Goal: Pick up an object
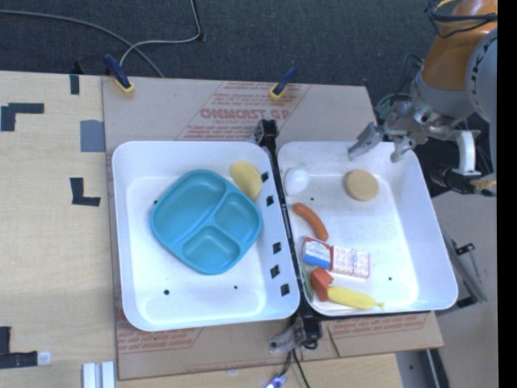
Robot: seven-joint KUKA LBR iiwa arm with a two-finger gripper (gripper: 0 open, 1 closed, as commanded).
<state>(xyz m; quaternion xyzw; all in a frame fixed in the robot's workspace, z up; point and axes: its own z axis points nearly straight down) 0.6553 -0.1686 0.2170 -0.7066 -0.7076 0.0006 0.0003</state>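
Hanging wide open above the right bin (420, 217), the gripper (380, 146) holds nothing; the round biscuit (362, 185) could be nudged aside if missed.

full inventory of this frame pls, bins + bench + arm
plate: 1, blue, three sections, left bin
lemon: 1, yellow, left bin, at the plate's far right edge
egg: 1, white, right bin, far left corner
cookie: 1, tan, round, right bin, far side
sausage: 1, orange-red, right bin, left of middle
box: 1, white with red and blue, right bin, near side
red piece: 1, right bin, just below the box; kind unclear
banana: 1, yellow, right bin, near edge
bins: 2, white, side by side
clamps: 2, blue and yellow, far edge of the cardboard
cable: 1, grey, on the dark floor
gripper: 1, grey, open, above the right bin's far right corner
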